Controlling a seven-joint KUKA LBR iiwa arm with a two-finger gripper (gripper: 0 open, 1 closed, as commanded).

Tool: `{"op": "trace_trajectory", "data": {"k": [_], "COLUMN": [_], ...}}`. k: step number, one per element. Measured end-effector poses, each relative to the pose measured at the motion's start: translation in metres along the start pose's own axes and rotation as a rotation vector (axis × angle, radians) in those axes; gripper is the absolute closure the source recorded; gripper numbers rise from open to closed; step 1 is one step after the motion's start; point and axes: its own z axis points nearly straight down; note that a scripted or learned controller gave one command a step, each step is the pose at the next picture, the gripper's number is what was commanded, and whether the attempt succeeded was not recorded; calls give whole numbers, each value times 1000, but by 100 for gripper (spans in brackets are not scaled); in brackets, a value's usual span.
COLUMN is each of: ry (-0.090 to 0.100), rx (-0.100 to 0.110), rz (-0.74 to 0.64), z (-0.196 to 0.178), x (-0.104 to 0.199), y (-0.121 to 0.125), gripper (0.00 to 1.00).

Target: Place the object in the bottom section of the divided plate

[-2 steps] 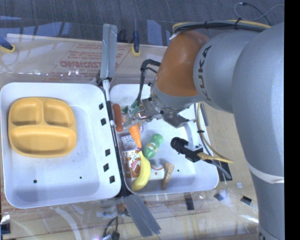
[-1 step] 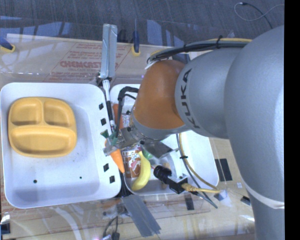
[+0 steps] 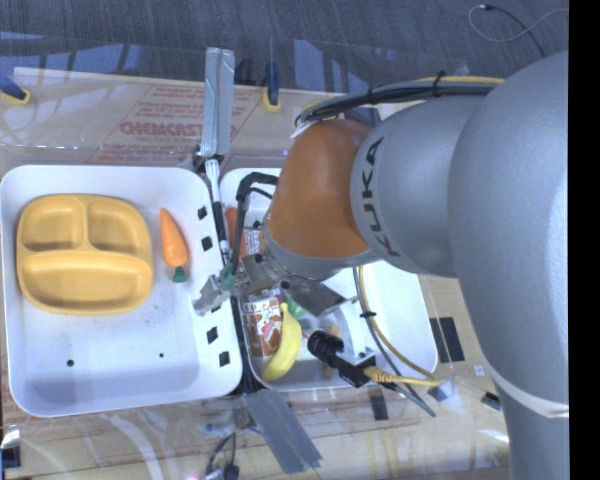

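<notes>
Gripper (image 3: 242, 286), grip state not discernible, sits over right white bin's (image 3: 405, 298) left edge; yellow three-section plastic plate (image 3: 80, 253) lies leftward in left white bin (image 3: 100, 368).

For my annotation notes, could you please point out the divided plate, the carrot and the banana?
divided plate (image 3: 80, 280): camera view, bottom section floor.
carrot (image 3: 172, 236): camera view, orange body.
banana (image 3: 285, 353): camera view, yellow curve.

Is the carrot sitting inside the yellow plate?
No, the carrot lies on the white floor of the left bin, just beside the right edge of the yellow plate.
</notes>
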Motion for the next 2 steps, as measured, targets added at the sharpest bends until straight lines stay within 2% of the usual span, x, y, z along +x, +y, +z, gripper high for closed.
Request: {"op": "trace_trajectory", "data": {"k": [1,2], "ry": [0,-1], "rx": [-4,-1], "rz": [-15,-22], "z": [-113,-122], "x": [71,71], "y": [8,9], "gripper": [0,100]}}
